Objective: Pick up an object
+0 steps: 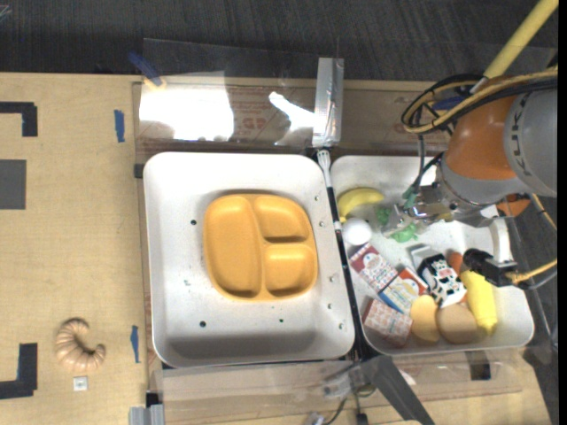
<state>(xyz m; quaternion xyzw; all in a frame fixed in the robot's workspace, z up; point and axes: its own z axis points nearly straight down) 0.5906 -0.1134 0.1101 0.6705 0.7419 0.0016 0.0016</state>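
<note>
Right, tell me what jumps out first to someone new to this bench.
The yellow-orange divided plastic tray lies alone in the middle of the left white bin. The right white bin is crowded with small toys and packets, with the grey arm's orange band above its far end. A tan curled croissant-like toy lies out on the bench, left.

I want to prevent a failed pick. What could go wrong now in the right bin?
1. The toys lie packed together: the banana, the cow and the box touch or overlap, so the tool may catch two things or push one away.
2. The white ball sits by the bin wall; it could roll off when touched.
3. The tool is low near the green piece, and cables hang close.
</note>
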